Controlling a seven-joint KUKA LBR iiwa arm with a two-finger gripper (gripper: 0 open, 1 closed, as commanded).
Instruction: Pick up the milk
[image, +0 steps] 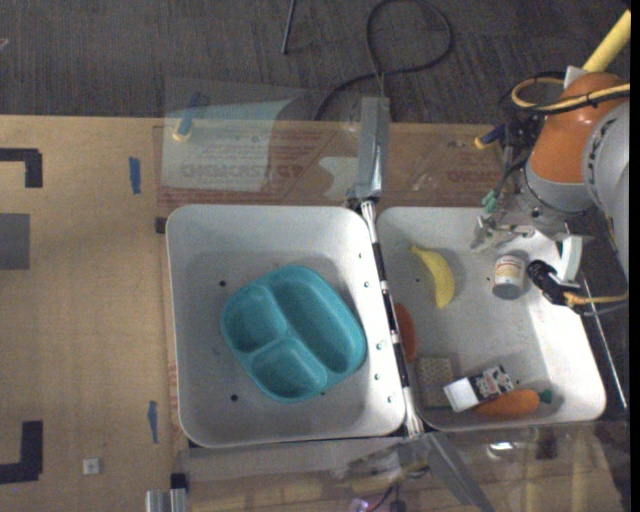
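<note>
The milk (477, 388) is a small white carton with dark print. It lies on its side near the front edge of the right bin (570, 350), touching an orange carrot (510, 403). My gripper (492, 228) hangs over the far right part of that bin, just above and left of a small white jar (508, 276). It is well apart from the milk, which lies toward the bin's near side. Nothing shows in the gripper.
A yellow banana (437, 275) lies in the right bin's far middle. A red item (404, 331) rests against the bin's left wall and a brown sponge (433, 379) sits beside the milk. A teal divided plate (292, 330) lies in the left bin (200, 260).
</note>
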